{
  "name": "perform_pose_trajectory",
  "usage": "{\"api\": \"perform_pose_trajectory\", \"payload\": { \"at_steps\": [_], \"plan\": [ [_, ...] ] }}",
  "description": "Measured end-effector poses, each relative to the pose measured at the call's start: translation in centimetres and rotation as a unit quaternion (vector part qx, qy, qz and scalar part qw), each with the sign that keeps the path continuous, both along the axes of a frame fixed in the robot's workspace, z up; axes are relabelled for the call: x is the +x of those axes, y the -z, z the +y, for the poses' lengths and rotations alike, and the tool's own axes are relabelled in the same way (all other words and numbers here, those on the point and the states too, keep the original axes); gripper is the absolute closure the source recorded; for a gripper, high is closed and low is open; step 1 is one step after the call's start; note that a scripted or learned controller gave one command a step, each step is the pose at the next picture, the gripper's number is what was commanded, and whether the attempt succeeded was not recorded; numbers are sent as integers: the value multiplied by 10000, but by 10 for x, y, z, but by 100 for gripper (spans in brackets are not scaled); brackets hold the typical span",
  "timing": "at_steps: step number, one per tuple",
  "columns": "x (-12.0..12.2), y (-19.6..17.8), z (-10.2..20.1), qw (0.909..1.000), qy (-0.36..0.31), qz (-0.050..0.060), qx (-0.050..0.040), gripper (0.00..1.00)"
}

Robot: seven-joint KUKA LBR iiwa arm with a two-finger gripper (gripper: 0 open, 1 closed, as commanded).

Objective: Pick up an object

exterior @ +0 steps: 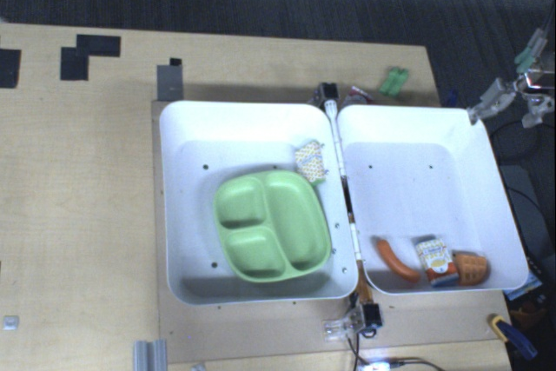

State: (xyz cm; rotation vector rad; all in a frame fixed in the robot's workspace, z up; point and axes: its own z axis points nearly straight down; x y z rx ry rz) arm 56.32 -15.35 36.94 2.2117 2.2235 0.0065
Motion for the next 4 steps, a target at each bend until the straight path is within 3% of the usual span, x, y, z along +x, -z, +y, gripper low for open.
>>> {"api": "perform_pose_trajectory", "payload": {
  "at_steps": [1, 3, 4],
  "plan": [
    [-63, 17, 33, 10000, -3, 18, 3, 0],
    [-63, 17, 33, 10000, -2, 17, 1, 0],
    [-76, 18, 95, 10000, 2, 13, 6, 0]
  ]
}}
